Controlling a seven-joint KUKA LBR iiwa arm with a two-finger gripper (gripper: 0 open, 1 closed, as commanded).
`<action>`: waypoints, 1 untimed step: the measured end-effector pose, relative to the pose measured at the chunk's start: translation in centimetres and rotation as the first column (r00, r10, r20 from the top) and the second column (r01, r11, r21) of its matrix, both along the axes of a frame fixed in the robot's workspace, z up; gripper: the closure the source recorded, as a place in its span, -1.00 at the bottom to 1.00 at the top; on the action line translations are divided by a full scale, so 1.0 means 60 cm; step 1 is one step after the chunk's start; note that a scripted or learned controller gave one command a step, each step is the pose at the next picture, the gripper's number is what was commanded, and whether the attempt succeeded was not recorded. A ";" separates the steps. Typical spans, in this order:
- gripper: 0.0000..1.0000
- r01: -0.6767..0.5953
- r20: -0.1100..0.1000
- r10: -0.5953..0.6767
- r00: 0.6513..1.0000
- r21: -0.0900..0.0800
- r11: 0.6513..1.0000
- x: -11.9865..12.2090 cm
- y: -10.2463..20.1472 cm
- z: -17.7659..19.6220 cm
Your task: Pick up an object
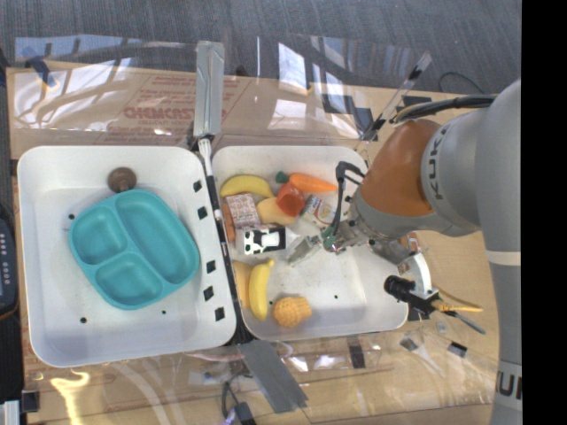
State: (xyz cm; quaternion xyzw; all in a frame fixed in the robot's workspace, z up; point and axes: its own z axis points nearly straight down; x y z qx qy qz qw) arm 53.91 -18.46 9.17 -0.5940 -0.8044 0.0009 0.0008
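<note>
Jaw state cannot be determined: the gripper point(312, 244) sits low in the right bin point(354, 312), with its tip blurred against the bin floor. Just left of the tip lies a black-and-white carton point(263, 240). Nearby are a red block point(290, 200), a carrot point(312, 182), two bananas point(245, 185) point(259, 289) and a knobbly yellow fruit point(291, 310). The left bin point(53, 326) holds a teal divided plate point(133, 248) and a brown ball point(122, 180).

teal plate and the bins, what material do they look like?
Teal plate: probably moulded plastic, matte, uniform colour with soft rounded dividers. Left bin and right bin: probably white plastic, smooth with a slight sheen, rounded corners.
</note>
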 end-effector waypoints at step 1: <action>-1.00 -0.250 0.003 0.250 0.968 0.000 0.968 0.118 0.036 0.002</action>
